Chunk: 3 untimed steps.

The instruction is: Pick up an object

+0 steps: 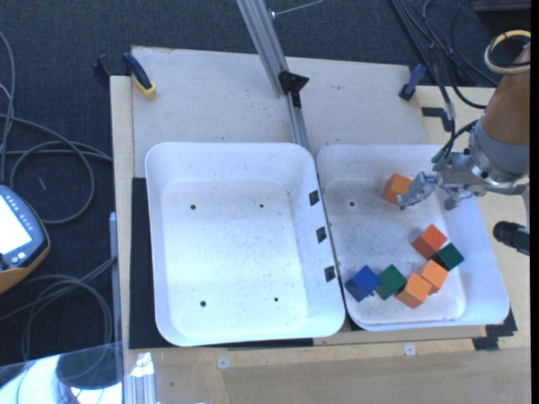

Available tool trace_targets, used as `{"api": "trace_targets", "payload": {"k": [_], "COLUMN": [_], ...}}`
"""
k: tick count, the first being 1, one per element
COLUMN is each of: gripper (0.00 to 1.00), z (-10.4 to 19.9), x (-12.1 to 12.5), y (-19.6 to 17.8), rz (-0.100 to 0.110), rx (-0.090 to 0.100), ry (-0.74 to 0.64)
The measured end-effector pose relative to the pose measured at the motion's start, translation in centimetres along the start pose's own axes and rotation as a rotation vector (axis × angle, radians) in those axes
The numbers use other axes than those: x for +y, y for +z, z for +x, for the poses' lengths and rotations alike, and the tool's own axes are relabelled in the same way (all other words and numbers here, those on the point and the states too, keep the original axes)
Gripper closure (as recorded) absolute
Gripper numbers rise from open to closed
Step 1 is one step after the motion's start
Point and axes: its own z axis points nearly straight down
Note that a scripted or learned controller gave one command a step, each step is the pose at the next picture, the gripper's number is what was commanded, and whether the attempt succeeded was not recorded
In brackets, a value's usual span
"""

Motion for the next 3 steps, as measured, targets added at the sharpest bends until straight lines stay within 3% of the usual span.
{"api": "trace_targets", "payload": {"k": [1, 2, 3], "gripper": [0.00, 0.00, 0.00], "z": [1.8, -2.6, -4.4], "x": [-5.8, -3.1, -3.8], "y": [6.3, 9.0, 1.8], "rz": [0.010, -0.017, -0.009], "rx": [0.003, -0.007, -0.005], "ry": [0.001, -0.002, 0.001]}}
